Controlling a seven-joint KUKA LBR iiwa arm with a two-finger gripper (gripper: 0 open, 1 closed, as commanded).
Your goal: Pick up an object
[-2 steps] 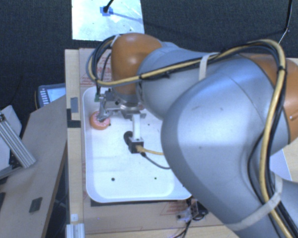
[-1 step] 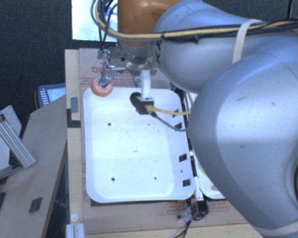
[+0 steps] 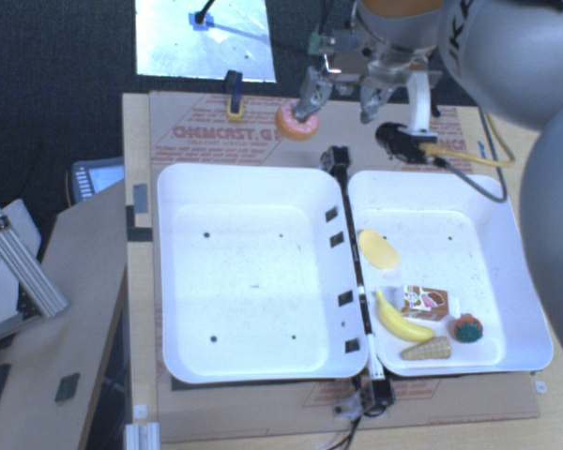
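Nearest the lens, an ice-cream cone (image 3: 426,348) lies at the front of the right bin (image 3: 488,228), with a banana (image 3: 401,319), a small box (image 3: 425,301), a strawberry (image 3: 467,327) and a yellow disc (image 3: 378,249) behind. My gripper (image 3: 341,101) hangs spread above the far edge, 1 finger touching a donut (image 3: 296,122), not clasping it.
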